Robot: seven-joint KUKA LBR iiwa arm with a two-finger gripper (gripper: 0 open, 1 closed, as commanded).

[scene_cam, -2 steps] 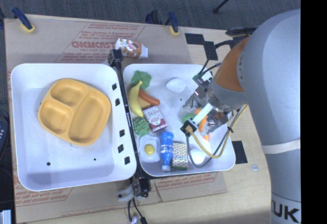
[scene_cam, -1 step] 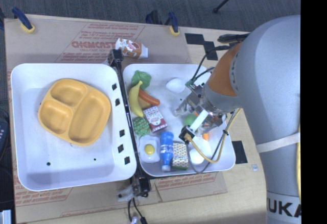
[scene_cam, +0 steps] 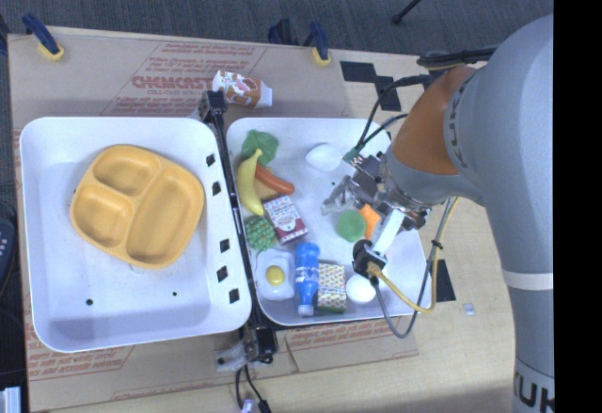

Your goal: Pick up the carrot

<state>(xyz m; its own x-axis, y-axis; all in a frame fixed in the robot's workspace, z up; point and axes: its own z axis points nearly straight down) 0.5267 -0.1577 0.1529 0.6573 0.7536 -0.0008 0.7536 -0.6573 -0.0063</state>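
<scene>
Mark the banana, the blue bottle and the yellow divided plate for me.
banana [scene_cam: 249,183]: camera view, middle of its curved body.
blue bottle [scene_cam: 306,276]: camera view, middle of its body.
yellow divided plate [scene_cam: 137,205]: camera view, ridge between its compartments.

Arm [scene_cam: 508,148]: thick, rounded grey casing, smooth and matte. Orange band [scene_cam: 428,134] wraps it above the wrist. White ring lower down the big segment, part of white lettering "KU" beneath it. Wrist end carries a cluster of metal brackets and a white bar. Black cables loop around the wrist; a yellow cable [scene_cam: 409,300] curls below.
</scene>
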